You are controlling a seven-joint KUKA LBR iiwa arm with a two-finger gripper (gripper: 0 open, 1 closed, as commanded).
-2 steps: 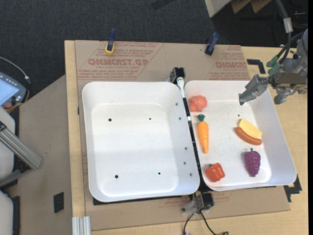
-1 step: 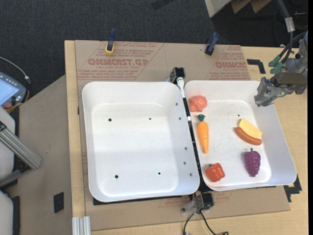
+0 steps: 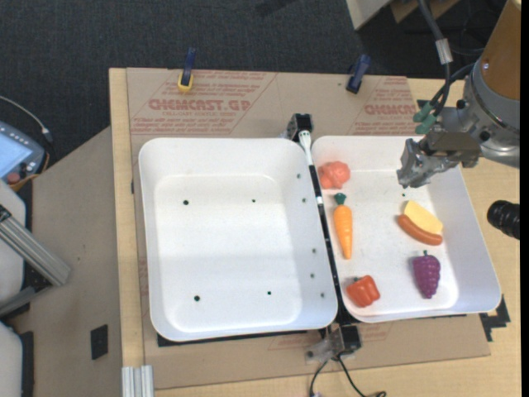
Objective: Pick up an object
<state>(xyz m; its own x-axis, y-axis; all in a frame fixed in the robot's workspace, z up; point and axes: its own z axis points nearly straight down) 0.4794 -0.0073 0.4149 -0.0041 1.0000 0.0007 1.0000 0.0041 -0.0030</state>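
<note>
Gripper (image 3: 411, 174) sits over the far part of the right bin (image 3: 467, 213), and honestly you can't tell if it's released or clenched: from this slant the fingers merge into one grey lump, and nothing is visible between them. The arm (image 3: 496, 98) behind it gets cut off at the top right edge, so you only see the wrist and a slab of orange.

Closest thing to the gripper is the yellow-and-orange piece (image 3: 421, 222), just below it toward the near side; could be a hot dog or a cheese wedge, hard to make out. Further down on the same side is the purple grapes (image 3: 426, 275). Off to the gripper's left there's a pinkish lump (image 3: 334, 174) near the wall between the bins, too blurry to name. Below that lies the carrot (image 3: 344, 230), green top pointing away from you, and near the front rim a red pepper (image 3: 362, 290). The left bin (image 3: 157, 222) is well away, on the far side of the divider.
</note>
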